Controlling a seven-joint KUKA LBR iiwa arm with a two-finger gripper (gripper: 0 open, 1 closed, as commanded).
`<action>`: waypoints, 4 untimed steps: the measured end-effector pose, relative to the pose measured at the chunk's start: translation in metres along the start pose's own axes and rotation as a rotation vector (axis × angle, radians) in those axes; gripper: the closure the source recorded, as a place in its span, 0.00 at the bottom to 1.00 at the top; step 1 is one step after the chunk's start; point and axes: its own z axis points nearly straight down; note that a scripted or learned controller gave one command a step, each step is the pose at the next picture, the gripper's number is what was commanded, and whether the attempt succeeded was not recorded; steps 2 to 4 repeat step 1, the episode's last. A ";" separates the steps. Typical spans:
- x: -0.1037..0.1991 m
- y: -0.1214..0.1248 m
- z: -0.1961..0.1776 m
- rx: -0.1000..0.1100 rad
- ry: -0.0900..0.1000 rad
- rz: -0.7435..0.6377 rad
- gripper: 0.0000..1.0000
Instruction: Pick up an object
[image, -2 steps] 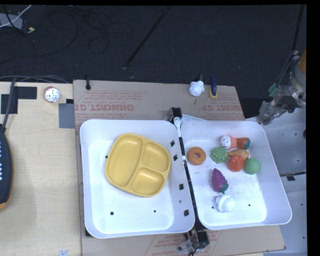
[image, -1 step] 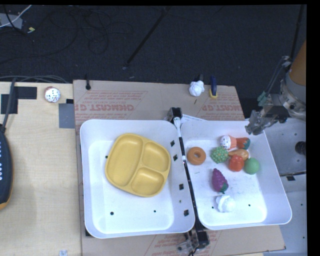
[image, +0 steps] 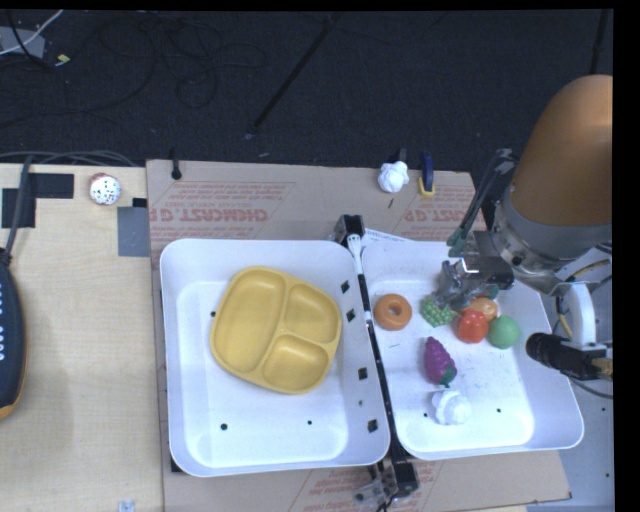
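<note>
The right bin (image: 520, 425) holds several toy foods: an orange donut (image: 392, 312), a green bunch of grapes (image: 436, 312), a red tomato (image: 472, 326), a green ball (image: 504, 331), a purple bunch of grapes (image: 437, 359) and a white piece (image: 450, 407). My gripper (image: 462, 283) reaches in from the right and hangs low over the green grapes and the tomato, partly covering a pale orange object (image: 485, 307) beneath it. Nothing shows between its fingers.
The left bin (image: 190, 420) holds a yellow divided plate (image: 277, 328). A black divider (image: 362, 340) runs between the bins. A white object (image: 393, 177) and a blue-yellow item (image: 427, 173) lie on the cardboard behind the bins. A small spotted ball (image: 104, 189) sits at far left.
</note>
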 end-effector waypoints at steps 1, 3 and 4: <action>0.081 0.001 -0.043 -0.008 -0.001 0.000 1.00; 0.081 0.001 -0.043 -0.008 -0.001 0.000 1.00; 0.081 0.001 -0.043 -0.008 -0.001 0.000 1.00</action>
